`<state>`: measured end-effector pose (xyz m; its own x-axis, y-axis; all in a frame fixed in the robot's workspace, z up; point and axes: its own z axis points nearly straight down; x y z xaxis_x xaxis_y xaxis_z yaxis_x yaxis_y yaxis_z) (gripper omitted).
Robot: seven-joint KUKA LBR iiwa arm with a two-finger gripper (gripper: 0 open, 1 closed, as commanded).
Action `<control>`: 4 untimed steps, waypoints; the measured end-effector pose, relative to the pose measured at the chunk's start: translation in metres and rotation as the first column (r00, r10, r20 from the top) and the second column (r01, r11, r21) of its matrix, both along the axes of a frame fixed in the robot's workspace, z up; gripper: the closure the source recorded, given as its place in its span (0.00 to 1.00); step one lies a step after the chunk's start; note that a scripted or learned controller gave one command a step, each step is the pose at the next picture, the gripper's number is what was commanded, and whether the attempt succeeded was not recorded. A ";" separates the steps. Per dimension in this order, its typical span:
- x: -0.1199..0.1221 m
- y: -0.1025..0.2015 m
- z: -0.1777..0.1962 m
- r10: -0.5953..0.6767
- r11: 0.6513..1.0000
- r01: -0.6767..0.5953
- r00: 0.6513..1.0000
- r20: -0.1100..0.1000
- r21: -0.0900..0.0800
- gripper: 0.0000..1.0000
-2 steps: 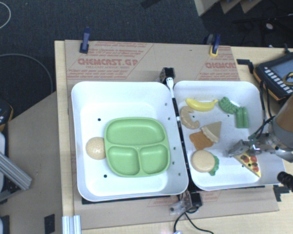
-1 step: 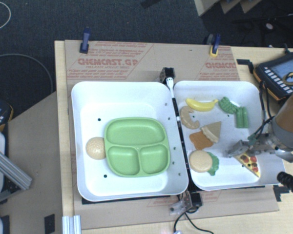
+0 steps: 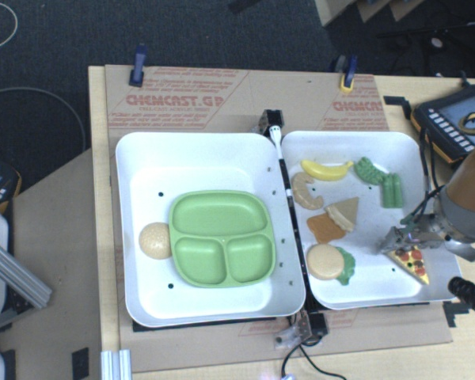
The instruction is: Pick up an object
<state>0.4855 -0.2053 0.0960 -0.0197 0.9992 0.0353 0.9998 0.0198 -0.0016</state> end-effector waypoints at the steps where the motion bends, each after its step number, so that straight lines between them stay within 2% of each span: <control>1: -0.004 0.015 -0.011 -0.014 0.999 0.014 1.000 0.005 -0.031 1.00; 2: -0.006 0.033 -0.011 -0.018 0.999 0.018 1.000 0.003 -0.035 1.00; 3: -0.006 0.026 -0.011 -0.019 0.999 0.019 1.000 0.005 -0.035 1.00; 4: 0.053 0.020 -0.011 -0.016 0.999 0.016 1.000 0.007 -0.036 1.00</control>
<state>0.5387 -0.1852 0.0854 -0.0039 1.0000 -0.0009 1.0000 0.0039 0.0050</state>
